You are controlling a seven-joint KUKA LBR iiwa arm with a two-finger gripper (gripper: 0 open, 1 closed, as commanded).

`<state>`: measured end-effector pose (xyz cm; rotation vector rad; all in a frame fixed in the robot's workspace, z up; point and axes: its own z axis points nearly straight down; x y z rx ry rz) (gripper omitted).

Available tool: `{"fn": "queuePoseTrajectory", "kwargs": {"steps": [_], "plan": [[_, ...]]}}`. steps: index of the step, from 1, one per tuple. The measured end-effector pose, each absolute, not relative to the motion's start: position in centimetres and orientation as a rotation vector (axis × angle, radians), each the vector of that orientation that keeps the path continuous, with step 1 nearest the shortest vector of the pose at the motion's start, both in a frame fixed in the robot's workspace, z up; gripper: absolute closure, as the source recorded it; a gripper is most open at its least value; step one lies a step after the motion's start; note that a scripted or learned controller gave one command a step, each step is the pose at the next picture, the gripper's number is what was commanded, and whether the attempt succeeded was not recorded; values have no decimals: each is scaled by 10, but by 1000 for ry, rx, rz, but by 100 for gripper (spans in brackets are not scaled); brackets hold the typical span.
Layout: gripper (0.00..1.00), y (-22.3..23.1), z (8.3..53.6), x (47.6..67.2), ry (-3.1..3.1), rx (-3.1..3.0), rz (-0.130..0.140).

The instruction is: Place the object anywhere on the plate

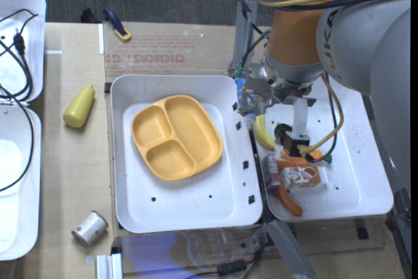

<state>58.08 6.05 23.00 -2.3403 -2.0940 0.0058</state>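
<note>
A yellow plate with three compartments lies in the left bin, with nothing on it. My gripper hangs low over the left edge of the right bin, just right of the plate. Directly below and to the right of the gripper lies a yellow banana. In front of the banana are an orange and white carton, a dark packet and an orange carrot. The arm's body hides much of the right bin's back half.
On the bench left of the bins a yellow squeeze bottle lies on its side. A small can rests near the front left corner. A blue and yellow clip sits at the back.
</note>
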Motion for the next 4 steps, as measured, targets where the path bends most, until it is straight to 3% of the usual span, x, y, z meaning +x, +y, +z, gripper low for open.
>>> {"fn": "queuePoseTrajectory", "kwargs": {"steps": [2, 3, 4], "plan": [[100, 157, 213, 597, -2225, -2217, 7], [0, 157, 213, 597, -2224, -2218, 7], [0, 105, 332, 660, -2530, -1866, 3]]}}
